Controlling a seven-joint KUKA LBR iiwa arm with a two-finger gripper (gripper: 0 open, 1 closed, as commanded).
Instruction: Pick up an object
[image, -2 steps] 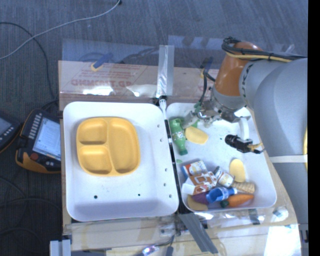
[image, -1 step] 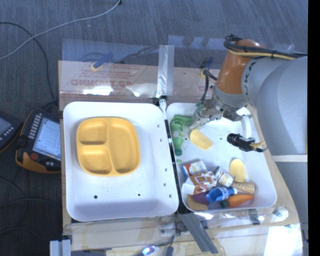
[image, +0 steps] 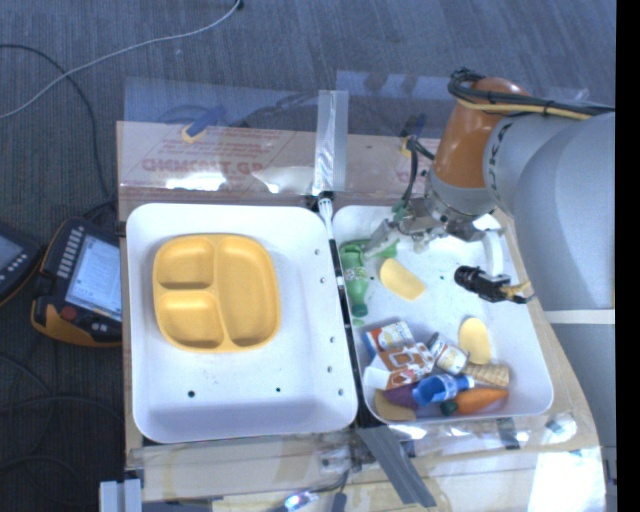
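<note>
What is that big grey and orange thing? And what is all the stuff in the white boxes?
That is a robot arm. A computer program moves it, and its job here is to pick something up. The picture comes from one camera fixed above the bench, looking down at a slant, and the arm reaches in from the right.

On the bench are two shallow white bins. The left bin holds a yellow plate with three sections. The right bin holds a jumble of small things: a green bottle, a yellow piece, a carton, a blue bottle and what looks like a carrot.

The arm ends in a gripper, its hand. It hangs over the far end of the right bin, near the green bottle. I cannot see anything held in it.
</note>
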